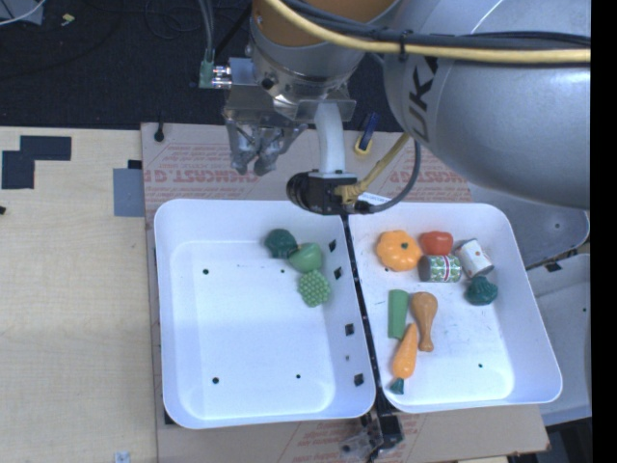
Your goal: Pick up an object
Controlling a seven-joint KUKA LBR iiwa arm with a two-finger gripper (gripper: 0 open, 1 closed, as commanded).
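— What do we see of the surface?

— We see a pale wooden tabletop (67, 287) at the left of the frame, with dark rectangular patches near its upper left. A brown cardboard sheet (193, 167) with red print lies under two white bins. Beyond the top edge, the floor (106, 56) is dark, with loose cables across it.

— And the bins?

— The left bin (241, 365) holds three green pieces clustered near its upper right: a dark green one (281, 243), a smooth green one (307, 257) and a bumpy green one (313, 286). The right bin (482, 355) holds an orange pumpkin (397, 250), a red piece (436, 242), a small can (442, 268), a white cylinder (474, 257), a dark green floret (481, 291), a green stick (397, 313), a tan drumstick (423, 318) and a carrot (405, 353).

— The claw?

— The claw (258, 150) hangs at upper centre, above the cardboard just beyond the left bin's far rim. We cannot tell how it stands; nothing shows in its grip.
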